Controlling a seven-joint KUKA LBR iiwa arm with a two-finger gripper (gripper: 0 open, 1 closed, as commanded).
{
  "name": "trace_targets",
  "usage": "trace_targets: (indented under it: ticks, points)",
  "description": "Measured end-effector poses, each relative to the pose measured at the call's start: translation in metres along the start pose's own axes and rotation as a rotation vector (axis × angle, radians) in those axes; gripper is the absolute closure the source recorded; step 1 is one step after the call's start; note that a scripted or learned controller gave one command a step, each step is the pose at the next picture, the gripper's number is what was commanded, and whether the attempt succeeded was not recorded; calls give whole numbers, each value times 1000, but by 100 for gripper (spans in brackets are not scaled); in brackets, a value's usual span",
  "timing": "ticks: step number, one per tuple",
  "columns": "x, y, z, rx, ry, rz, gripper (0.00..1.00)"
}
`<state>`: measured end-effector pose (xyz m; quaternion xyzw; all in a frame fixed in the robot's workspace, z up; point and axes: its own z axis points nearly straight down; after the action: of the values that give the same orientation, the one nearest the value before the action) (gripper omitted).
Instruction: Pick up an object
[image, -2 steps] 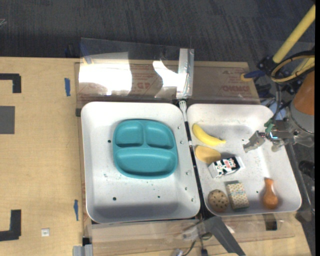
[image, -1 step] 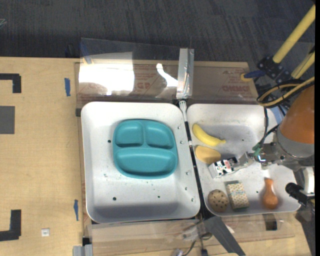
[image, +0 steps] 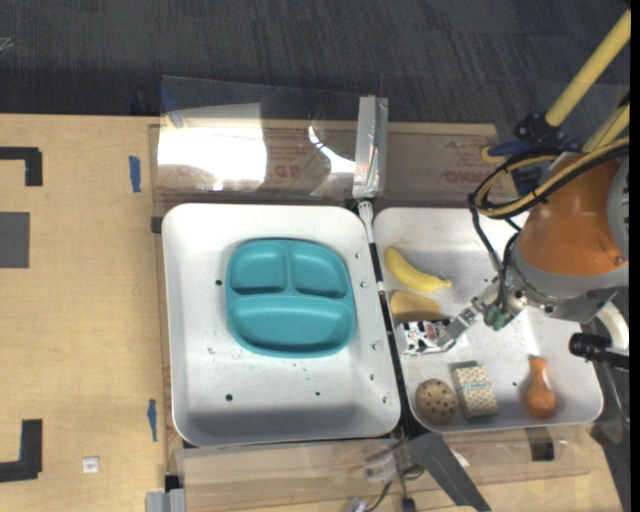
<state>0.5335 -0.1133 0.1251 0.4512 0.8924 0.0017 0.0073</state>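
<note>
I have the claw low in the right bin, near its left wall, over a small black, white and red card-like piece; whether it is open or closed I cannot tell. My worry: that piece looks thin and flat, so the claw could skid off it, or nudge the yellow banana and tan wedge just behind it.
</note>
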Motion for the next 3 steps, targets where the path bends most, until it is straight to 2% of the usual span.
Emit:
trace_targets:
  ticks: [1,2,3]
  points:
    - [85,30,-63,1,8,-101,0]
    - [27,28,-60,8,8,144,0]
    - [4,13,-8,16,11,538,0]
